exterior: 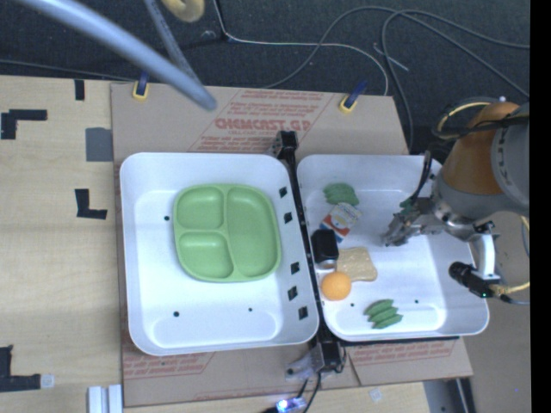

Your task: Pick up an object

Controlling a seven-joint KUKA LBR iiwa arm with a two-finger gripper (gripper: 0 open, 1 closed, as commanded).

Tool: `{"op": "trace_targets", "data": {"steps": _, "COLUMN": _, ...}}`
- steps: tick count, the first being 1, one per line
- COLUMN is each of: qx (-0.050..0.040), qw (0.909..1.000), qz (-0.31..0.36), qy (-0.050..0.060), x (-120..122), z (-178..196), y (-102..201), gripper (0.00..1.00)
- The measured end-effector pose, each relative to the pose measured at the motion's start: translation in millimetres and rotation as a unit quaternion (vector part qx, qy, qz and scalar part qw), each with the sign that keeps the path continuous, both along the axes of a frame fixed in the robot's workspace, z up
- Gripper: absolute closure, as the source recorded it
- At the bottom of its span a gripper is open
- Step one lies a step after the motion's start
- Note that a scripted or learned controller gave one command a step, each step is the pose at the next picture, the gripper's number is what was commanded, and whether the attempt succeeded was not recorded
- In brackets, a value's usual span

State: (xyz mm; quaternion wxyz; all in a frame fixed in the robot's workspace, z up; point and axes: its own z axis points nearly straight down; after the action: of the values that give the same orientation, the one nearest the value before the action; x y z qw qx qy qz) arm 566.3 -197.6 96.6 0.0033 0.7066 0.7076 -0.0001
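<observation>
My gripper hangs low over the right bin, near its right side, with bare white floor under it. To its left lie a green leafy piece, a small white and red packet, a black object, a tan toast-shaped piece and an orange ball. A green pea pod lies near the bin's front. Nothing shows between the fingers.
The left bin holds a green divided plate. A black clip divider runs between the bins. The arm's orange band and grey body stand over the right bin's right rim. Cables trail across the dark floor behind.
</observation>
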Motion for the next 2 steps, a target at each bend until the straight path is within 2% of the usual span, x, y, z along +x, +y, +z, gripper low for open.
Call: {"op": "trace_targets", "data": {"steps": 2, "qx": 0.0016, "qw": 1.0000, "qz": 0.000, "qy": 0.000, "x": -9, "z": 102, "y": 8, "gripper": 1.00}}
